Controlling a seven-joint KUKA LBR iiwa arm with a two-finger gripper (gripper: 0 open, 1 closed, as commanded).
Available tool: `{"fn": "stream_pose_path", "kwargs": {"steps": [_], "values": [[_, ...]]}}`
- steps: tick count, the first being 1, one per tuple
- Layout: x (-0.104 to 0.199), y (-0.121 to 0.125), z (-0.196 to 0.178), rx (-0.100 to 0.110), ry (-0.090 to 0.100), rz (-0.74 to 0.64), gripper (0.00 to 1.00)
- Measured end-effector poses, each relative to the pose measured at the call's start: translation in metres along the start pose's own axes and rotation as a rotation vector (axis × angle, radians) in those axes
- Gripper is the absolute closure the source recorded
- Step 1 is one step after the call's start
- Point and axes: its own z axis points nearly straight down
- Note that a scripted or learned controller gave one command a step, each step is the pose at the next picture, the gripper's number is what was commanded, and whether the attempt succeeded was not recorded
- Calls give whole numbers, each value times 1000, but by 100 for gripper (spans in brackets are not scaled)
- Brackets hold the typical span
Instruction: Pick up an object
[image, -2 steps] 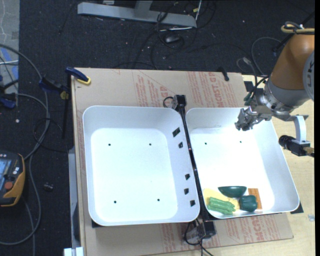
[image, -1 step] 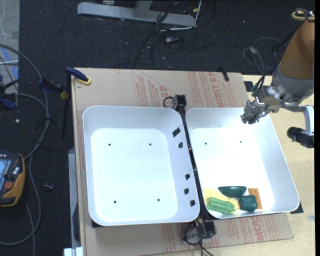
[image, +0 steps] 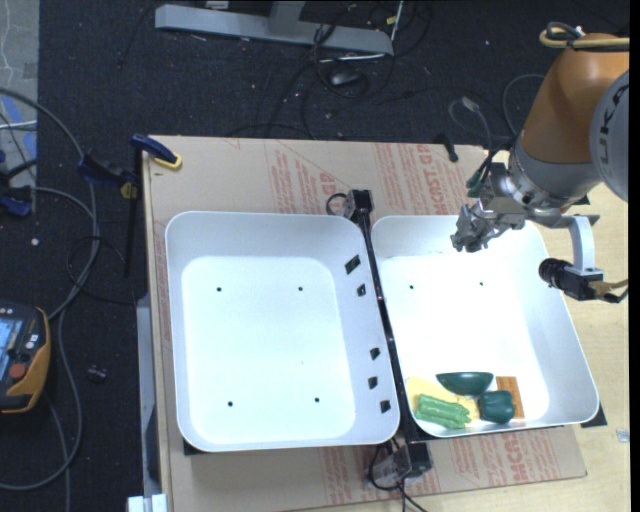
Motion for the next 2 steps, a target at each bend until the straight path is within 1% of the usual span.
{"fn": "stream_pose_path", "kwargs": {"steps": [2], "values": [[107,20,20,0,0,-1,100]]}}
